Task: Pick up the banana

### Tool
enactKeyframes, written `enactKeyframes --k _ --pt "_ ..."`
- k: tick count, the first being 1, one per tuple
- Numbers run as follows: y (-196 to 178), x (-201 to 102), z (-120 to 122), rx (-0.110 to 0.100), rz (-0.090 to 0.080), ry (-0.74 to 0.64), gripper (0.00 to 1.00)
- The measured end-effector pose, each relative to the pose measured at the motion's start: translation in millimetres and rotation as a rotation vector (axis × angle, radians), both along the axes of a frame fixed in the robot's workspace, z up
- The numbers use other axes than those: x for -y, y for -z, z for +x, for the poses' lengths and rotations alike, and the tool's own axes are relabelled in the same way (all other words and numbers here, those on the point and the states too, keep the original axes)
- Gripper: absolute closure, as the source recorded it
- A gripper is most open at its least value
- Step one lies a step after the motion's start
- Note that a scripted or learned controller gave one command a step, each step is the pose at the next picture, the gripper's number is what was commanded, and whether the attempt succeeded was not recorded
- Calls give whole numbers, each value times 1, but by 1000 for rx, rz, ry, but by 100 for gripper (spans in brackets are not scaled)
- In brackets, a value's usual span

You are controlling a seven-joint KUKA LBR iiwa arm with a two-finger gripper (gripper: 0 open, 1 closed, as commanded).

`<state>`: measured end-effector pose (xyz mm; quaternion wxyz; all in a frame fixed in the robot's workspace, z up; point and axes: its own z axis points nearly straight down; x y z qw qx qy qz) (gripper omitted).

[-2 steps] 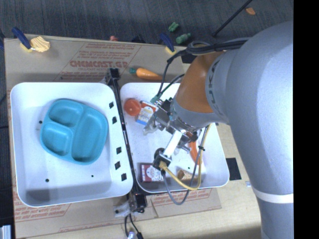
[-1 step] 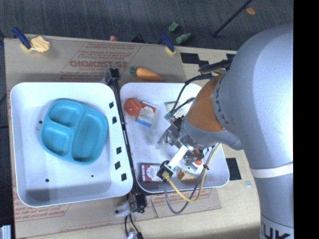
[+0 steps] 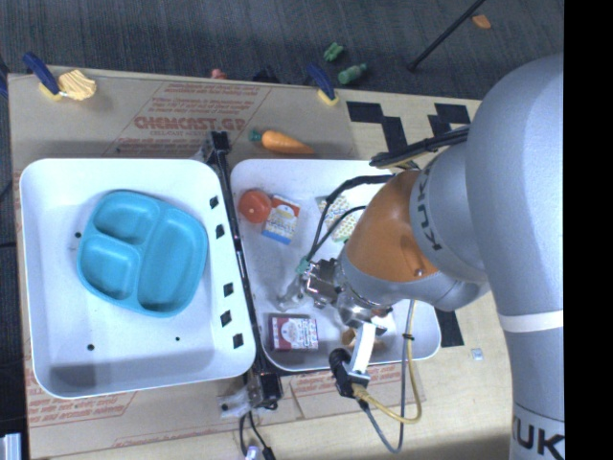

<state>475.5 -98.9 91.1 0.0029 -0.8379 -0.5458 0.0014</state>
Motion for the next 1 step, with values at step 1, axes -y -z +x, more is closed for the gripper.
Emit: enactKeyframes --k 1 --pt "-101 -38 71 2 -2 25 0"
